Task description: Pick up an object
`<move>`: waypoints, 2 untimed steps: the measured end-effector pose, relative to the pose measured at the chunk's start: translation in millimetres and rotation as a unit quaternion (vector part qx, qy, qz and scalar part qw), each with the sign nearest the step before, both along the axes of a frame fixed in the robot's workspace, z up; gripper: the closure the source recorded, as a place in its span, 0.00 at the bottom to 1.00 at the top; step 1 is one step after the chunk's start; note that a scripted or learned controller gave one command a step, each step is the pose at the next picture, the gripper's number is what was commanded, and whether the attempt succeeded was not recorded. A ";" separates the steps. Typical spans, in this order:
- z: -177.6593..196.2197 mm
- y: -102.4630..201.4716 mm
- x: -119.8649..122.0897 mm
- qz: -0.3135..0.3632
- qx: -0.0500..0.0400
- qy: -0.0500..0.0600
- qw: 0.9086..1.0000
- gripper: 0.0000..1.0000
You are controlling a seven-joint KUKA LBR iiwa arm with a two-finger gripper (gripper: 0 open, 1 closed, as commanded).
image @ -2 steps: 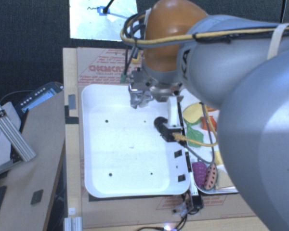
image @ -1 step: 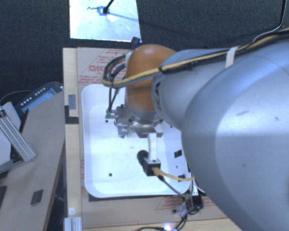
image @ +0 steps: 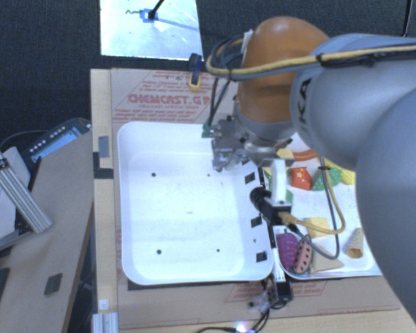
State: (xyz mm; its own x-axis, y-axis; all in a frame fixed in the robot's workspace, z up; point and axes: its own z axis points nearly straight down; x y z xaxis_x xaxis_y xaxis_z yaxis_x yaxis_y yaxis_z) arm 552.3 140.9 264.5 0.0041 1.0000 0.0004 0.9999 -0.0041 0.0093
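Observation:
My gripper [image: 225, 157] hangs over the far right part of the left white bin [image: 145, 186], near the wall it shares with the right bin. Nothing shows in its grasp. The right bin [image: 347, 272] holds several toy foods: a red-orange piece [image: 301, 178], a green piece [image: 324, 180], a yellow piece [image: 345, 176], a yellow banana [image: 313, 224], purple grapes [image: 288, 244], a pink dotted piece [image: 303, 256] and a tan cone [image: 354, 242]. The big grey arm covers much of that bin.
Both bins rest on a cardboard sheet [image: 159, 99]. A yellow and blue clamp [image: 194, 71] sits at its far edge. Metal rails [image: 14, 193] and a grey device [image: 55, 139] lie off to the left.

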 end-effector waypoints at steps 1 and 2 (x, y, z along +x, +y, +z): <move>-7.5 99.6 41.0 0.008 0.002 0.002 1.000 1.00; -101.4 92.1 94.7 0.003 -0.001 0.006 1.000 1.00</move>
